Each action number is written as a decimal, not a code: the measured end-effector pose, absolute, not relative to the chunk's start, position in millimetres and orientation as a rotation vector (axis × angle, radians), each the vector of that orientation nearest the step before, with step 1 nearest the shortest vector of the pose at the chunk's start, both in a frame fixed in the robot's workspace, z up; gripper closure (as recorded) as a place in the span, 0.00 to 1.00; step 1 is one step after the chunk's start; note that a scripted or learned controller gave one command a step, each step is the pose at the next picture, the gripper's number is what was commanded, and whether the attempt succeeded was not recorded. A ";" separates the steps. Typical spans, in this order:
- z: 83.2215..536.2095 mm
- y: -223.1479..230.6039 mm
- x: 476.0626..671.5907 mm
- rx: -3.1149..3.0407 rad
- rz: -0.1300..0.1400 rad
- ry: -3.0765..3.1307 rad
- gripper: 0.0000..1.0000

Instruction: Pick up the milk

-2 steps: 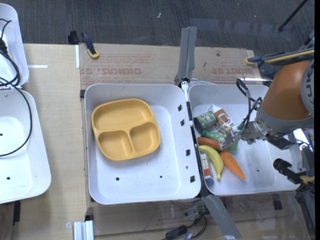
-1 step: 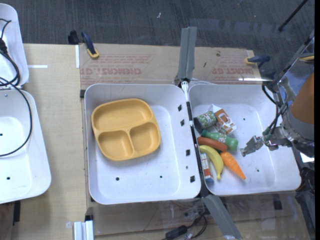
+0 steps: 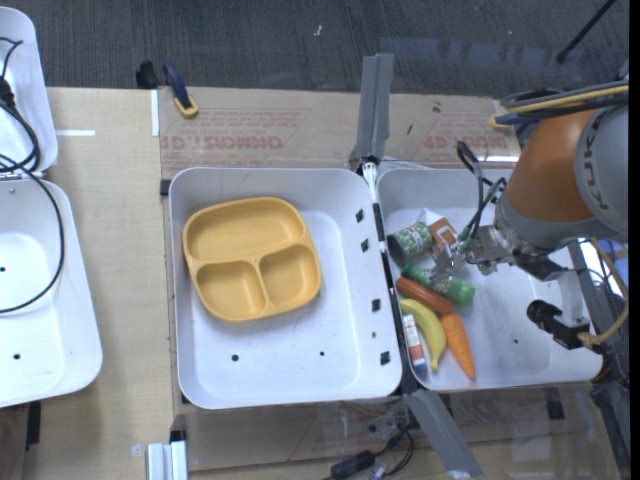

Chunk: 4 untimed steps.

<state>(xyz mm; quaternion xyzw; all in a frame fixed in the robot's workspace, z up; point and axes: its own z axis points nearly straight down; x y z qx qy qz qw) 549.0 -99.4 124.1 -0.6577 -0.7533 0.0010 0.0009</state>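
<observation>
Gripper [image 3: 452, 261] low over milk [image 3: 437, 230], right bin [image 3: 520, 353]

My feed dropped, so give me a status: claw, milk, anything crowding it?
Claw low in right bin, over the food pile. Milk at the pile's back, not lifted. Green can, green bottle, sausage crowd it.

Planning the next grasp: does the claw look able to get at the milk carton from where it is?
Probably yes: the claw hovers right beside the small white milk carton in the right white bin, with nothing lying on it, though a green can crowds its side.
</observation>
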 end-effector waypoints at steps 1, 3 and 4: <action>103.2 -109.1 600.0 -2.028 0.002 -2.398 0.00; 192.1 -31.4 648.5 -1.934 0.008 -2.477 1.00; 191.8 -29.5 649.0 -1.931 0.003 -2.479 0.00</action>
